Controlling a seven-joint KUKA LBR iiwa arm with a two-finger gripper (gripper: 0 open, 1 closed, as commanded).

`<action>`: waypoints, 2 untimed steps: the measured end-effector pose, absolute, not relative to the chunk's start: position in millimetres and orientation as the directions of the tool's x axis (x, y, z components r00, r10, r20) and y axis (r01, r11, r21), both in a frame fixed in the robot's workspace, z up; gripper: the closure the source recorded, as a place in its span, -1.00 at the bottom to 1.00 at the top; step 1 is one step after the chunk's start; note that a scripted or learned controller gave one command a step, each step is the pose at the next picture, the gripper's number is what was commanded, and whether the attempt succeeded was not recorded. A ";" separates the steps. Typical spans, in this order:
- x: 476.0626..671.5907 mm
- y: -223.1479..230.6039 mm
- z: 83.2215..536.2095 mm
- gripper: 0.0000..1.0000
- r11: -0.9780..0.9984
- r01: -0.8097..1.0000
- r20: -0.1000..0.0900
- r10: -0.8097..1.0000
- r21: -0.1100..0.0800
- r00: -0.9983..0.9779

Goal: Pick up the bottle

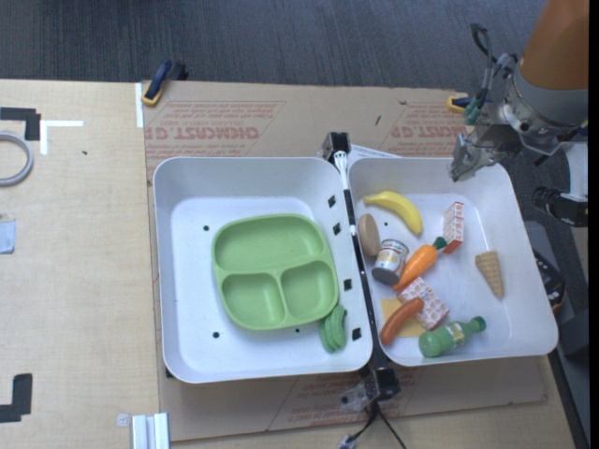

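Two shallow white bins side by side on a counter (75, 297), viewed from above at a slant, with a sheet of printed cardboard (215, 120) beneath them.

In the left bin (182, 279): a light green divided plate (276, 271) with three compartments, lying flat at the middle. Just beside its near right corner, a small darker green ridged item (333, 330), too small to identify.

In the right bin (520, 227): a scatter of toy food. Toward the far side, a yellow banana (395, 210), with a brown oval piece (369, 234) just below it against the dividing wall. Near the middle, a small silver can (389, 260) touching an orange carrot (418, 262), and a red and white carton (454, 224) at the carrot's tip. To the right, well apart, a tan cone (490, 274). Closer to the near side, a red-orange sausage shape (401, 317) beside a red and white packet (428, 303).

The bottle (449, 337): green, lying on its side along the near wall of the right bin, cap pointing right, just beside the packet.

Reaching in from the right, a grey arm with an orange band (562, 26). End effector (465, 162) hanging over the far right corner of the right bin, well apart from the bottle, nothing seen in its grasp. Whether spread or pressed together: cannot tell.
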State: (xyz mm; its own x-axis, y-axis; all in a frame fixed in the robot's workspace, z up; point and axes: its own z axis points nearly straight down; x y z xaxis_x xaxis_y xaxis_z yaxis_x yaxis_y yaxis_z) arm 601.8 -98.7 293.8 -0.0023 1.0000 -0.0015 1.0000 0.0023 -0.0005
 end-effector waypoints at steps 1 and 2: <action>576.5 -146.5 347.4 1.00 0.127 0.992 -0.003 0.992 0.002 -0.127; 571.4 -222.7 355.5 1.00 0.267 0.964 -0.003 0.964 0.001 -0.267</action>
